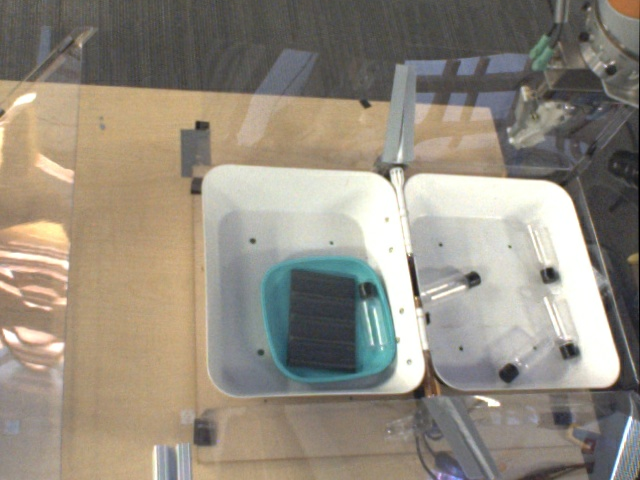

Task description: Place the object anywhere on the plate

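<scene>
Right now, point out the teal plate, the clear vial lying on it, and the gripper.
teal plate (273, 298): camera view, bare left rim.
clear vial (373, 315): camera view, mid-body, right side of plate.
gripper (537, 120): camera view, top right, fingertip end.

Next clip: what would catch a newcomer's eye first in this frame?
The teal plate in the left bin, carrying a dark ribbed block and one clear vial along its right side. Then four more black-capped vials scattered in the right bin, with the gripper above that bin's far right corner.

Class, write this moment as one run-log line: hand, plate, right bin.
hand: above right bin's far edge, holding nothing | teal plate: left bin, one vial on it | right bin: four vials
</scene>
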